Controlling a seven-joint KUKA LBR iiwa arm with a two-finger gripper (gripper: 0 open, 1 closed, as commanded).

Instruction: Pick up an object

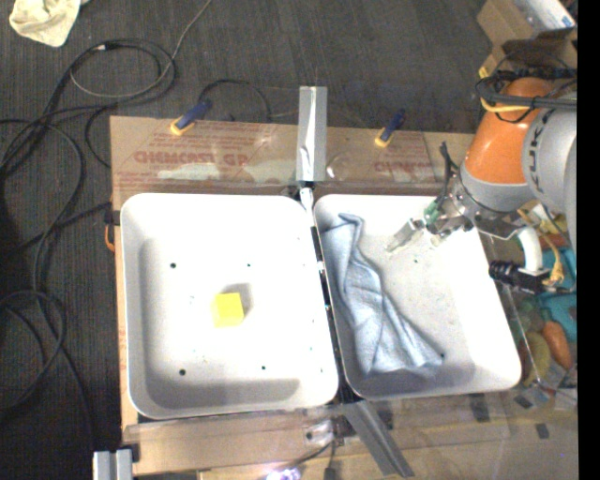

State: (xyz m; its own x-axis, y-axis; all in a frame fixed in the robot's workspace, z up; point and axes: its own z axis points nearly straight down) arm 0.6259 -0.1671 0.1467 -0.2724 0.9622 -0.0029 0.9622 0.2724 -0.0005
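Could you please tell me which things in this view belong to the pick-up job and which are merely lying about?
Part of the job:
- yellow block in the left bin
- grey cloth in the right bin
- hand, above the right bin's far side

Just lying about:
- black cables on the floor
- crumpled pale rag at the far left corner
- two clamps on the board

grey arm [561,159], orange band, black cables.

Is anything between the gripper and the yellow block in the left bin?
The gripper is over the right bin. Toward the yellow block lie the grey cloth and the bins' adjoining rims; both are low.
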